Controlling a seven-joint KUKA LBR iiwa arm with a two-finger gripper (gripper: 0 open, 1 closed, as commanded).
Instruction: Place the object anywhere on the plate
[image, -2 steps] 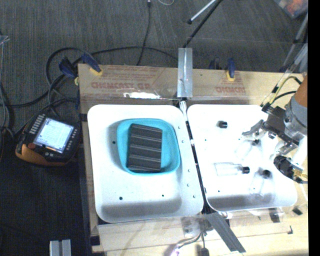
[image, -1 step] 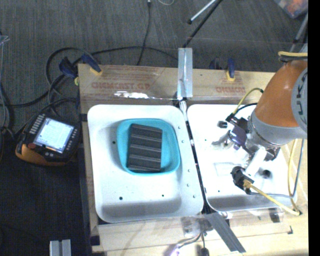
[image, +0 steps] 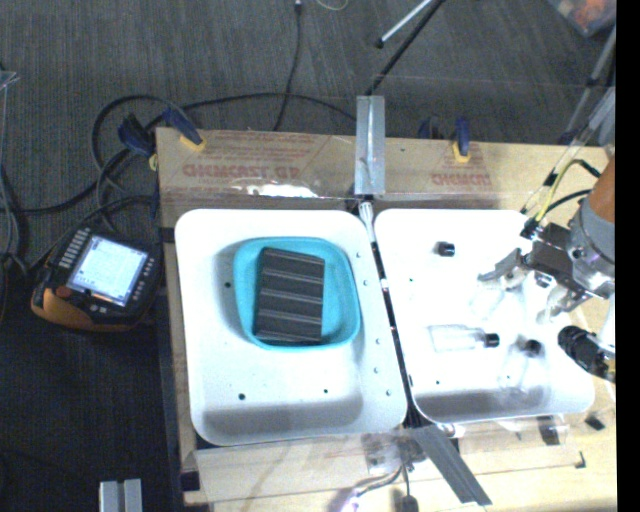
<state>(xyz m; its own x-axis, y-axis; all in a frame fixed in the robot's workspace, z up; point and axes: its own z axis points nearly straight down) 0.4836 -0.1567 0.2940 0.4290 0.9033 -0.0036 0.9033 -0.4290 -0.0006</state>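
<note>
The ridged dark block (image: 290, 296) already lies on the teal plate (image: 345, 300); it looks stiff, light, best pinched across its narrow sides. My fingers (image: 528, 283) spread open, empty.

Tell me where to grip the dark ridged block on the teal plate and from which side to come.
Judging by its pose, come from straight above. The dark ridged block lies flat on the teal plate, whose raised rim blocks side approaches. Close across its two long edges, the narrower span, near the middle; the ridges run across it.
</note>
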